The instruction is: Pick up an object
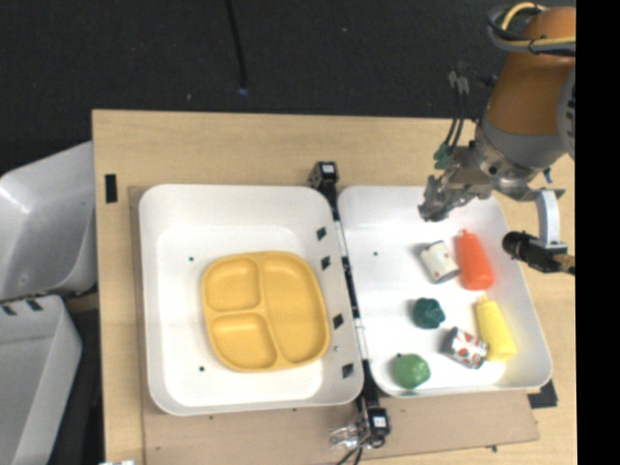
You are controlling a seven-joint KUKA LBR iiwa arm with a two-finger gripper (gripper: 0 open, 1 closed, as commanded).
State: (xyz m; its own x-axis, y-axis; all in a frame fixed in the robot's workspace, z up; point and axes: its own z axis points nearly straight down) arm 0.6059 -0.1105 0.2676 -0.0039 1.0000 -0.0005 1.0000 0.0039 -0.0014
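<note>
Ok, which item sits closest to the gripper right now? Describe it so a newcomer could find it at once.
Start at the right bin, the one holding the small items. Near its far side, just below the gripper, lies a small whitish block beside an orange carrot-shaped toy. It is the one pale, boxy piece there; its neighbours are orange, yellow or green.
</note>
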